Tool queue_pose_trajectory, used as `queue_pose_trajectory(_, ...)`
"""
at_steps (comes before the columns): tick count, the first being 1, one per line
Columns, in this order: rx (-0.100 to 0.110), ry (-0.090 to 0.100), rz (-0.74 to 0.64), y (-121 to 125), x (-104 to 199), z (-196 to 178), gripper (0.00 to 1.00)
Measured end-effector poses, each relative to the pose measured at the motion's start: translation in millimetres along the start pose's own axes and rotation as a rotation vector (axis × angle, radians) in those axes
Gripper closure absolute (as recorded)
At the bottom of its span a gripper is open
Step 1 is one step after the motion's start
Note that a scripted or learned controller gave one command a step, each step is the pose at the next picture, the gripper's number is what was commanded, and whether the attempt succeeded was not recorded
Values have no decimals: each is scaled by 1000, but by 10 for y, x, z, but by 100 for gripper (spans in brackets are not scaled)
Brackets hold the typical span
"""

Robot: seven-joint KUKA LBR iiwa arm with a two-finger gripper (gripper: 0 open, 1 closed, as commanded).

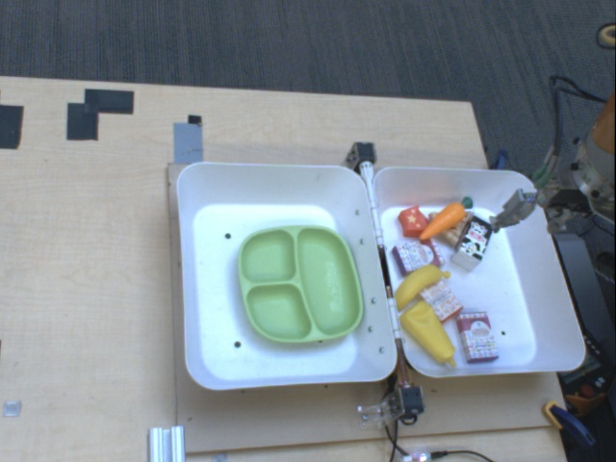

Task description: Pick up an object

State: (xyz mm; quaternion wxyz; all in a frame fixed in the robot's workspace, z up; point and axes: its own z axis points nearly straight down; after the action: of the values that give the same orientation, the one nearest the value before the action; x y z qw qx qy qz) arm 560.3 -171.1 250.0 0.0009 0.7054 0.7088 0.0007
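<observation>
The black-and-white carton [473,242] lies in the right bin [539,306], at 1 o'clock from the banana [421,284]. Judged light, stiff, smooth-sided; grip across its flat faces. Gripper [512,208] sits at its 2 o'clock (jaw state cannot be told).

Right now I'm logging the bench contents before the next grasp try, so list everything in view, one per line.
Bins: 2, white, side by side on the bench.
Divided plate: 1, light green, left bin.
Carrot: 1, orange, right bin, top.
Red block: 1, red, left of the carrot.
Black-and-white carton: 1, beside the carrot.
Banana: 1, yellow, right bin middle.
Yellow piece: 1, below the banana.
Small cartons: 3, red-and-white, right bin.
Gripper: 1, grey, over the right bin's upper right.
</observation>
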Motion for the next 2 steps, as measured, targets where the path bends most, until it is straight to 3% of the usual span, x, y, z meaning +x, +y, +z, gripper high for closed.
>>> queue_pose_trajectory(1, -1, 0, 1, -184, -323, 1551, 0)
queue_pose_trajectory(2, -6, -1, 1, -598, 330, 1630, 0)
